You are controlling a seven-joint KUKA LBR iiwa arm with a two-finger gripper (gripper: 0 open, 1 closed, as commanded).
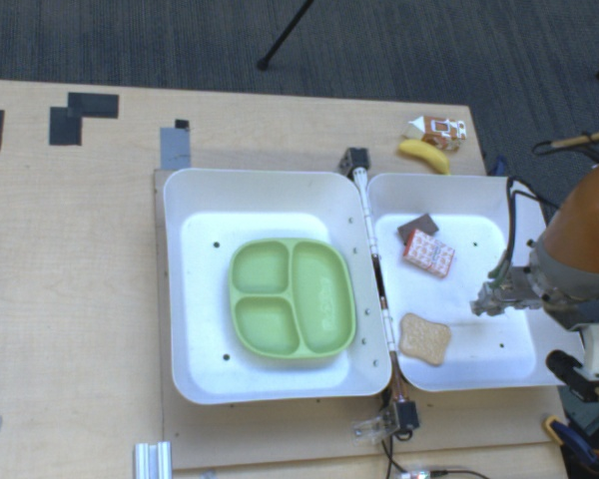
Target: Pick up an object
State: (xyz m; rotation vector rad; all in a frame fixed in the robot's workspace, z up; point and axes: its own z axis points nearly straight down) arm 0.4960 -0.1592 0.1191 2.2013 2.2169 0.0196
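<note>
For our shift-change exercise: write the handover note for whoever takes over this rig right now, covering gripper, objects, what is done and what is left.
Gripper: low over the right bin, nothing seen held; finger state unclear.
Right bin: toast slice near its front left, red-and-white packet and small dark block towards the back.
Left bin: green divided plate.
On the bench behind the bins: banana and a small carton.
Done: no pick yet.
Left: grasp and lift one object.

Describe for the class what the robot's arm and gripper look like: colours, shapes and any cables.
The arm comes in as a rounded orange band above a grey wrist section. The gripper is small, grey and metallic, ending in thin fingers. A black cable loops beside the arm.
</note>
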